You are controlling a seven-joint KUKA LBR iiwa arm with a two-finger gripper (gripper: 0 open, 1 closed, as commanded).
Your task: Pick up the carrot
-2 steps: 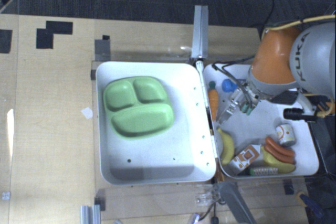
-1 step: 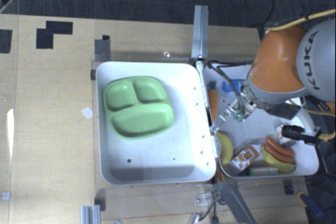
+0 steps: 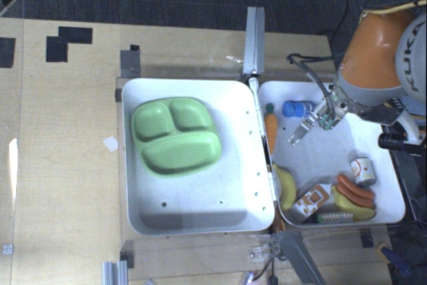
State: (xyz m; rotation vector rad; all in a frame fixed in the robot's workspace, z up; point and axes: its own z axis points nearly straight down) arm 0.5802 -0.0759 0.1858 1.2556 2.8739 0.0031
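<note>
Lying lengthwise against the left wall of the right bin (image 3: 393, 213), the carrot (image 3: 271, 132), orange with a small green top at its far end, untouched. Just beyond it toward the bin's far wall, a blue item (image 3: 295, 108). Hovering over the bin's bare middle, right of the carrot and apart from it, the gripper (image 3: 299, 133), fingers slightly apart, clamped on nothing. Along the bin's near wall, a banana (image 3: 286, 187), a small carton (image 3: 311, 201), a hot dog (image 3: 355, 195) and a small can (image 3: 363, 171). Left of that bin, the second bin (image 3: 200, 220), carrying a green divided plate (image 3: 175, 135).
</note>
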